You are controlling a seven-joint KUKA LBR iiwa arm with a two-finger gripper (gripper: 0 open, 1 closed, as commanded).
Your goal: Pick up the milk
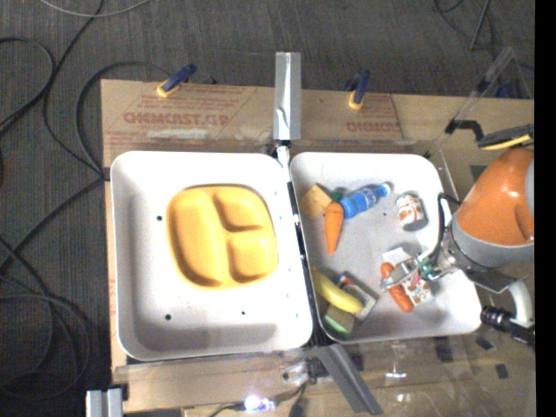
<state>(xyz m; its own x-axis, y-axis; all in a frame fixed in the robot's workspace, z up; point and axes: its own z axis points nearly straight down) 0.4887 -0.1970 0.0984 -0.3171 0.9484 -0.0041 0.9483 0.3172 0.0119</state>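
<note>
The left bin (130, 320) holds a divided tray (224, 234). In the right bin (434, 176), a bottle (363, 199) lies behind a carrot (334, 224), a can (410, 210) to their right, a banana (336, 294) at the front. The gripper (407, 274) sits over what may be the milk (417, 289), front right.

One fixed camera looks down aslant on both bins (130, 233)

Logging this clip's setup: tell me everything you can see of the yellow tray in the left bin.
The yellow tray is a rounded-square plate that looks like moulded plastic, split by raised ridges into three compartments: one large on its left, two smaller on its right. It lies flat and face up near the middle of the left bin, resting on the bin's floor, with nothing in it and nothing else touching it.
</note>
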